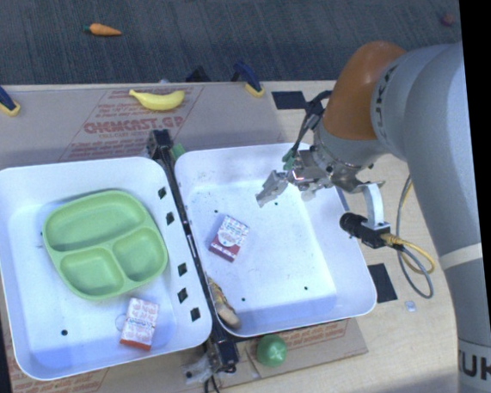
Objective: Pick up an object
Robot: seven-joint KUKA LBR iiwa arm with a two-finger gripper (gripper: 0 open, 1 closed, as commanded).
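**Gripper above the right bin, carton lying loose**

The gripper (272, 189) hangs over the far part of the right bin (324, 292). Whether it is spread or closed cannot be told; nothing shows in its grasp. The small red-and-white carton (229, 238) lies on the bin floor, nearer and left of it, apart.

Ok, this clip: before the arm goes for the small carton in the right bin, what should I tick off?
1. Carton lies in right bin: ok.
2. Nothing stacked on carton: ok.
3. Space around carton free on all sides: ok.
4. Gripper above right bin, up and right of carton, not over it: not ok.
5. Jaws open wide enough: cannot tell.
6. Gripper carrying nothing: cannot tell.
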